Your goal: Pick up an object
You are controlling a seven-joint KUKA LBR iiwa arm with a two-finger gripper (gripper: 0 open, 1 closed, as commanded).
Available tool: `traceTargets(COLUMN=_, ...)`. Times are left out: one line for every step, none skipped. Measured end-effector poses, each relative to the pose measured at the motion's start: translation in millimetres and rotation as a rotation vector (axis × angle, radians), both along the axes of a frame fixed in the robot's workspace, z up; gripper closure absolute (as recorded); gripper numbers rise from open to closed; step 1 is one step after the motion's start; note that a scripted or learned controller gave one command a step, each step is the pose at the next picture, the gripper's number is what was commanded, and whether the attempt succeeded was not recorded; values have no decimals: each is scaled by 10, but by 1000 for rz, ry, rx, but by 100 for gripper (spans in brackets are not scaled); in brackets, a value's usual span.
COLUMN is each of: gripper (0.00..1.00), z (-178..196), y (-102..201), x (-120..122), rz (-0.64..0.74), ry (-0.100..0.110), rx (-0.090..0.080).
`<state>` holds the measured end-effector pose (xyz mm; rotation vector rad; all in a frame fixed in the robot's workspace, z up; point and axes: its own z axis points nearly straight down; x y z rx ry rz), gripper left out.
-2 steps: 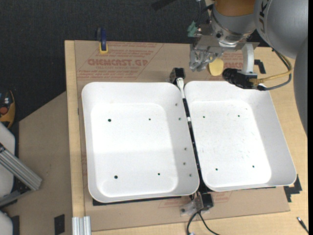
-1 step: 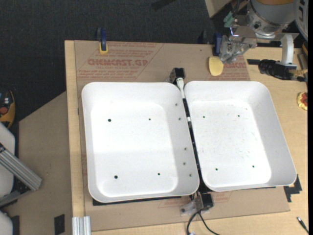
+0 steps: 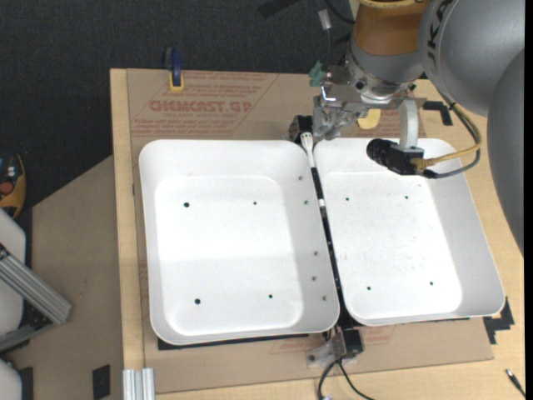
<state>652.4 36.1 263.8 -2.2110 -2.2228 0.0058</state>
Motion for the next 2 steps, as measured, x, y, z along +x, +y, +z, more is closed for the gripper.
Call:
traceTargets(gripper=100, z=260, y=118, x=-150, rz=-4, ry=-8, rx=-1)
traceTargets(gripper=100, z=615, y=206, x=-504, rz=-5, ry=-5, rx=-1)
